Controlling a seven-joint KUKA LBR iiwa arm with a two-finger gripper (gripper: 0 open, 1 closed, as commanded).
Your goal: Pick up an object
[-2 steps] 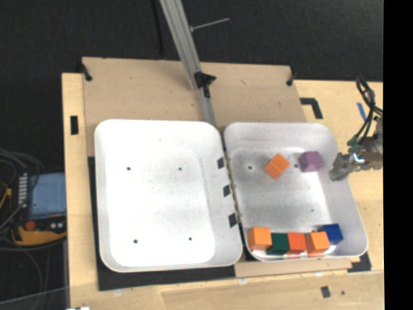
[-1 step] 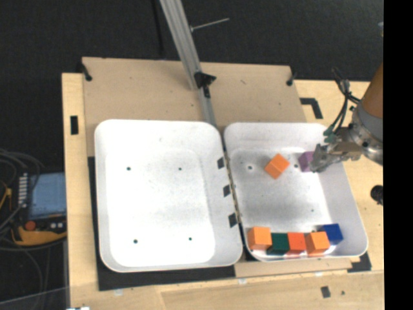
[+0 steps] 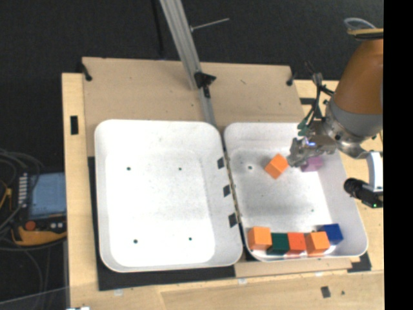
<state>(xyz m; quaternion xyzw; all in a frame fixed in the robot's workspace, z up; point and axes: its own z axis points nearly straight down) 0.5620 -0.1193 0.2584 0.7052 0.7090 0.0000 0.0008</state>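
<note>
- My claw [image 3: 301, 155] is down in the right bin [image 3: 335, 202], in its far half, hanging low over the floor just beyond the orange block [image 3: 277, 166] as seen from the bin's centre.
- I cannot tell how the claw is set from this slanted view; the wrist hides it.
- The orange block lies tilted on the right bin's floor, just beside my claw on the side toward the left bin [image 3: 161, 192]. It looks close to touching, but nothing shows it gripped, so I count it as not picked.
- A small purple thing [image 3: 313, 163] peeks out just beside the claw on the opposite side from the orange block; whether I have it I cannot say.
- Along the right bin's near wall sits a row: an orange cube [image 3: 260, 237], a green cube [image 3: 279, 243], two more orange ones [image 3: 307, 242] and a blue cube [image 3: 332, 232], all well apart from my claw and untouched.
- My judgement: the reach and descent are done, and I am at the grasp itself. What is left is to secure one piece and lift it clear of the right bin's floor; nothing is raised yet.
</note>
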